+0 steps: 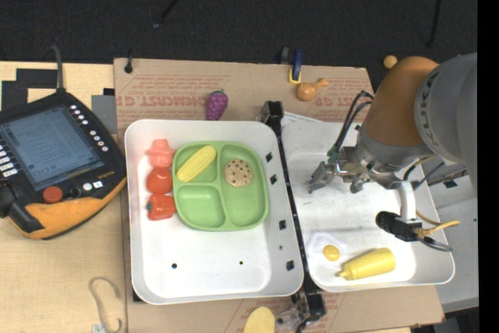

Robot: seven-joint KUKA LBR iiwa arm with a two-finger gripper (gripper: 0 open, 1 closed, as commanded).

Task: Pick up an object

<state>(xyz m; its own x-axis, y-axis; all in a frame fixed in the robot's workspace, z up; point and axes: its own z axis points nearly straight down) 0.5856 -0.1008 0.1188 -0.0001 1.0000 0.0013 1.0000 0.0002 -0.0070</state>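
Found yellow lump (260, 320) clipped at front edge, jaws parted over right bin (343, 218)

Saw only the top of that lump, cut off by the lower frame edge just in front of the bins; could not name it. Made out dark clutter beside it, too small to read. Noted a thin hook (105, 296) on the tabletop (62, 277) at lower left.

Found a yellow bottle (366, 263) lying on its side near the right bin's front wall. Found a small yellow round piece (331, 252) just beside the bottle's tip, on a pale patch hard to separate from the white floor. Saw the arm (405, 121) reaching in from the right and hiding that bin's far right part. Saw the jaws standing apart over bare floor near the bin's middle, gripping nothing, clear of the bottle.

Counted, in the left bin (203, 261), a green divided plate (220, 207) with corn (195, 162) and a cookie (238, 172) in its two upper compartments. Noted three red and pink pieces (159, 181) just left of the plate, shapes unclear.

Spotted purple grapes (217, 103) and an orange thing (310, 89) on cardboard (171, 86) behind the bins.
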